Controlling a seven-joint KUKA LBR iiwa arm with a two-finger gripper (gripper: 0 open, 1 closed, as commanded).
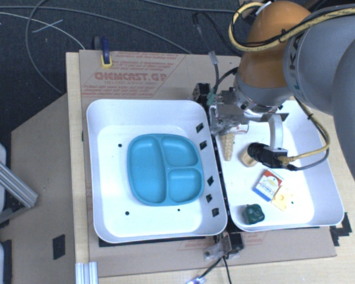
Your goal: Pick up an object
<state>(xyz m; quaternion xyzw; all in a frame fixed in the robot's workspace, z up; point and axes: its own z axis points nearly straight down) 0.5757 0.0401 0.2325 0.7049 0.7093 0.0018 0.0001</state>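
The arm (307, 52) hides the right bin's (319, 209) far end and the claw's (228, 123) state.

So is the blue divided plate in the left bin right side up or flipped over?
Right side up. The blue divided plate lies flat on the floor of the left bin, and its three hollow compartments face the camera, with nothing lying in them.

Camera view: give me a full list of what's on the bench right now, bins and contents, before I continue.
Bins: two, white, side by side on the bench.
Divided plate: one, blue, middle of the left bin.
Cone: one, tan, right bin by its left wall, under the gripper.
Small box: one, blue, white and red, right bin centre.
Yellow piece: one, beside the box.
Green lump: one, dark green, right bin near edge.
Clamp: one, blue and yellow, board's far edge.
Arm: grey with orange band.
Gripper: above the cone.
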